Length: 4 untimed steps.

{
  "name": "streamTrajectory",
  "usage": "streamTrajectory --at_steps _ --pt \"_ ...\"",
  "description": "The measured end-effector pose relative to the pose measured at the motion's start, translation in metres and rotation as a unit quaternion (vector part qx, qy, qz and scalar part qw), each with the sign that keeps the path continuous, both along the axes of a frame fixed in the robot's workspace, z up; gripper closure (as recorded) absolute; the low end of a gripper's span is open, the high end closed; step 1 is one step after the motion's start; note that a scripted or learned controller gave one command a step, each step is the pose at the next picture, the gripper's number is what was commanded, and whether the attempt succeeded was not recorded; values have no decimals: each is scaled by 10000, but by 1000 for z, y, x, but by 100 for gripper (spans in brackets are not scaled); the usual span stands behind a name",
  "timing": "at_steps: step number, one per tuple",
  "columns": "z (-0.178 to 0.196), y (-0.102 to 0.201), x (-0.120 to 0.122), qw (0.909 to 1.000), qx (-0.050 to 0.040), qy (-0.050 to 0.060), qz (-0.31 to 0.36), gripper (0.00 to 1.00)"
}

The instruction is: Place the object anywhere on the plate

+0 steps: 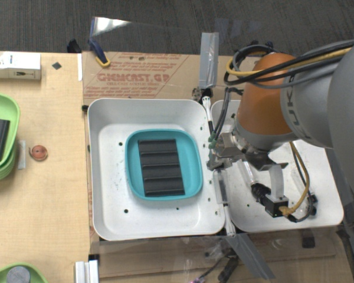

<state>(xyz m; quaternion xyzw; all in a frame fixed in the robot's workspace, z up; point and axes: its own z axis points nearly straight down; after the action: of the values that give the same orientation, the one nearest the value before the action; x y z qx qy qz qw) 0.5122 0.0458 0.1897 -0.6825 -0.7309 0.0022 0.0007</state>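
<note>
One grey arm (318,93) reaches from the right, wrist bent down over the right bin's (248,210) left edge. The tool's (222,152) opening cannot be told. The black ribbed object (160,167) lies on the teal plate (193,161) mid-left bin (109,175).

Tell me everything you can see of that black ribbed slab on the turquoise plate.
The black ribbed rectangular slab looks like matte rubber or plastic, crossed by raised bands with grooves between them. It lies flat, centred on the shallow turquoise plate with rounded corners, its long side running up and down the view. Only the plate touches it, and the plate rests in the left white bin.
</note>
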Motion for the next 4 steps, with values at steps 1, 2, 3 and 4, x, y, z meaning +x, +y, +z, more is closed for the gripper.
streamTrajectory --at_steps 1,2,3,4 --pt "0 0 0 10000 0 0 -1 0" --pt "8 -1 0 10000 -10 11 5 100" --pt "16 -3 1 10000 -21 21 8 100" --pt "1 38 -17 9987 5 3 509 100"
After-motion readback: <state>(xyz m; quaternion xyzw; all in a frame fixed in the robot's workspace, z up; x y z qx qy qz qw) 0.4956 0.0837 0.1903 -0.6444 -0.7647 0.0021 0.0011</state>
